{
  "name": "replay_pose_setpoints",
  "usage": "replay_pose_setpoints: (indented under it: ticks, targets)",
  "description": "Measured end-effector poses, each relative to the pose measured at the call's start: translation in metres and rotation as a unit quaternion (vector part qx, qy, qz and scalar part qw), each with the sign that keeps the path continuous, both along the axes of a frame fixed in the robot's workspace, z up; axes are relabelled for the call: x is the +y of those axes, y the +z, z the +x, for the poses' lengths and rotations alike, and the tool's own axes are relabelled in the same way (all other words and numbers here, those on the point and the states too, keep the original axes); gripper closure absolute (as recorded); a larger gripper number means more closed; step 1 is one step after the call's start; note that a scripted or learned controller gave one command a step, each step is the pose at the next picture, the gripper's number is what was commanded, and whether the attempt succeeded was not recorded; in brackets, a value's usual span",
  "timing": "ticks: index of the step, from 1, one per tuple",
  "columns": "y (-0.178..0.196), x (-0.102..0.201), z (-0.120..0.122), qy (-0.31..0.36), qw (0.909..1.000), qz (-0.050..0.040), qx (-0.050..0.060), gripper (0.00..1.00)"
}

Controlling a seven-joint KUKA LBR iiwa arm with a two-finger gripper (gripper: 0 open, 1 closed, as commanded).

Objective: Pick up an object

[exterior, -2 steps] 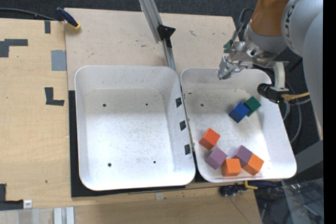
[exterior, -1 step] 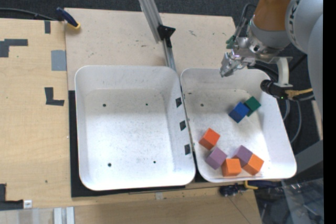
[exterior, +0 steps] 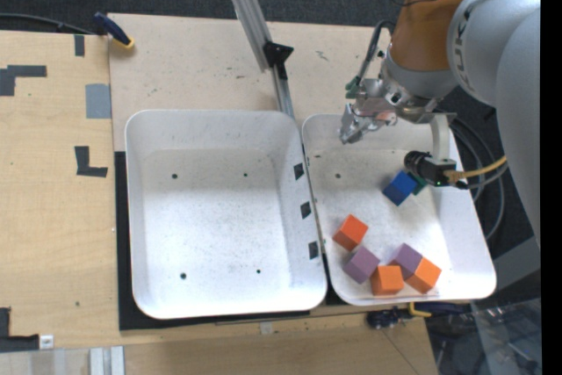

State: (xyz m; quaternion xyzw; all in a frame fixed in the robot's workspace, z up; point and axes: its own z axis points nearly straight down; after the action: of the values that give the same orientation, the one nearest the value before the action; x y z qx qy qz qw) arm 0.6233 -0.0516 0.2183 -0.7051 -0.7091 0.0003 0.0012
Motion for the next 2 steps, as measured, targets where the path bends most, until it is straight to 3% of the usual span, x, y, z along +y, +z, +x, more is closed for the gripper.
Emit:
replay_pose_setpoints:
  ticks: [2]
  targets:
    - [-0.014, 0.102, -0.037, 0.0, 1.0, -0.0001, 0.001, 1.0]
